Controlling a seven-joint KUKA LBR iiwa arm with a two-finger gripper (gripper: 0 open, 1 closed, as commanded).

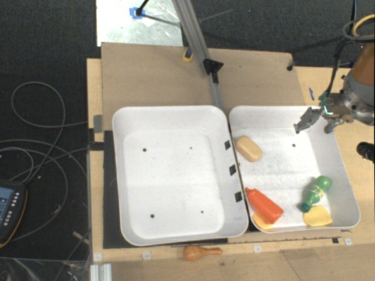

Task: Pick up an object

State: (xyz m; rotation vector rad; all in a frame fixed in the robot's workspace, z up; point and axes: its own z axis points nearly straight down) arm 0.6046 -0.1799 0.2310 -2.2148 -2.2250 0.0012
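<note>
White bins are sitting side by side on the desk [176,75]. I am seeing the gripper [317,122] hovering over the right bin [281,157], its jaws apart and empty. A tan block [249,148], orange bottle [265,205], green bottle [314,192] and yellow piece [317,216] are lying below.

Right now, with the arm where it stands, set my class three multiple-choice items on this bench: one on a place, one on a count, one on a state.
1. Where does the tan block lie?
A. left bin
B. right bin, near the divider
C. on the bench

2. How many things lie in the right bin?
A. two
B. four
C. six

3. The gripper is
A. open, holding nothing
B. shut on the green bottle
C. shut on the yellow piece

Answers: 1 B, it rests by the right bin's left wall. 2 B: tan block, orange bottle, green bottle, yellow piece. 3 A, its fingers are spread above the bin's far right corner.
</note>
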